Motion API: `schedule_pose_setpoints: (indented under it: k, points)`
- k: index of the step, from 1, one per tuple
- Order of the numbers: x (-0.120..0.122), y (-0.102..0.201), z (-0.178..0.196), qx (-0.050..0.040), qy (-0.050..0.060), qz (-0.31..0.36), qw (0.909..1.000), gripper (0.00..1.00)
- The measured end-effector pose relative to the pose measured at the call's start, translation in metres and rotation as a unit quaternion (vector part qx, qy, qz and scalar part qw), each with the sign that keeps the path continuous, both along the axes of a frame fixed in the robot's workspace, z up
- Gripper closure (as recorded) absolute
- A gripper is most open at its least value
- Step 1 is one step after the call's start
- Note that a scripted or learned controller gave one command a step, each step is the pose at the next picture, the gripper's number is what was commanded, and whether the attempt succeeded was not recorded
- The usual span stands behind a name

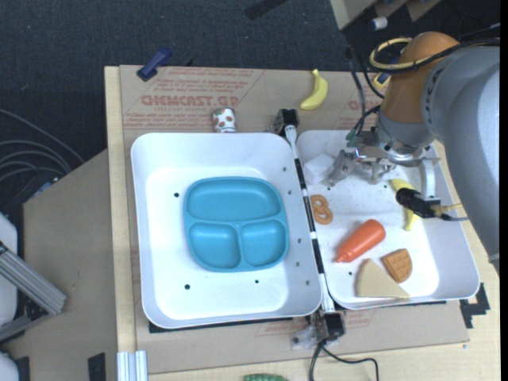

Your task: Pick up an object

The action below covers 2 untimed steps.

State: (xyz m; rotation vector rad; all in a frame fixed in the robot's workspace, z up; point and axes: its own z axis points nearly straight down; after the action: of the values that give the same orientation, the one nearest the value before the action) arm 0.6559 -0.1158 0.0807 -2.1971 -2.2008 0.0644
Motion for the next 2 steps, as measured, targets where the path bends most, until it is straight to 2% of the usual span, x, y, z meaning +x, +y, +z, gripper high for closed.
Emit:
schedule_pose_setpoints:
  k: [1,2]
  points:
    - [0.0046,0.0037,0.0110,0.0014,-0.013,-0.002,0.9999,1.00]
    - [0.0045,0.0037,0.0109,0.0013,-0.013,-0.002,0.9999,0.00]
